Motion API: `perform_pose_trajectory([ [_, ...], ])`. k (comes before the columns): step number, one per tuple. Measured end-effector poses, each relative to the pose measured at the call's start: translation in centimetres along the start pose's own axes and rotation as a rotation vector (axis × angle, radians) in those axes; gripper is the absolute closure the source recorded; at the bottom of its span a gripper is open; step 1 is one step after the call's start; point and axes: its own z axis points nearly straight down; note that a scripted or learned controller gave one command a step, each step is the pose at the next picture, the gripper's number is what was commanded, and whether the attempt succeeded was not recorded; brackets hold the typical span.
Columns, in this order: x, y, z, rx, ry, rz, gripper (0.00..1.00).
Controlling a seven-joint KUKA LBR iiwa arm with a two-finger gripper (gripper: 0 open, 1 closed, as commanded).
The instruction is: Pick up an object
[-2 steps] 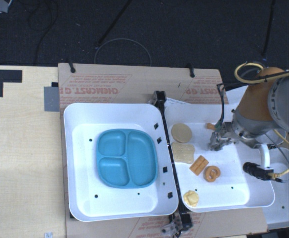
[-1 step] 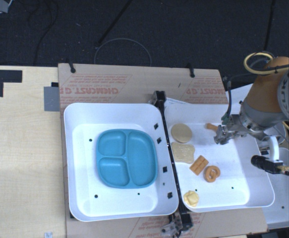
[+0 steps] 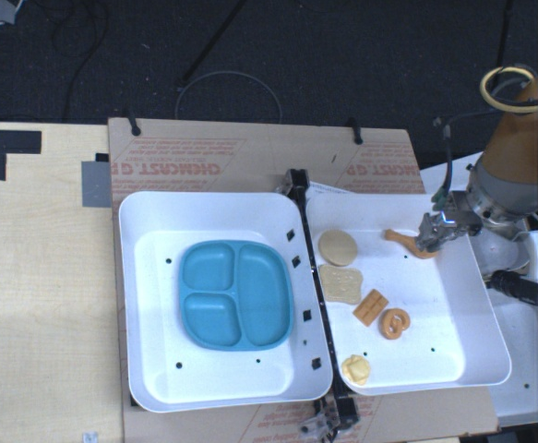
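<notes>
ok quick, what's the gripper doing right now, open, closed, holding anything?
Gripper: down at the curved tan piece in the right bin; open or closed cannot be told, and no hold is visible.

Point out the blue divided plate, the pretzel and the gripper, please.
blue divided plate (image 3: 234, 293): camera view, middle ridge between its compartments.
pretzel (image 3: 395, 323): camera view, its centre.
gripper (image 3: 432, 236): camera view, at its fingertips.

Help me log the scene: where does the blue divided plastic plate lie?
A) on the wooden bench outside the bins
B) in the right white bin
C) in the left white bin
C: the blue divided plastic plate lies flat inside the left white bin, left of the food pieces.
</notes>
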Motion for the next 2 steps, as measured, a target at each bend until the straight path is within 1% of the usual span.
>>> perform_pose_trajectory([
  [1, -0.1, 0.1, -5.3, 0.000, 0.000, 0.000, 1.00],
  [2, 5.9, -0.1, -4.1, 0.008, 0.004, -0.004, 1.00],
])
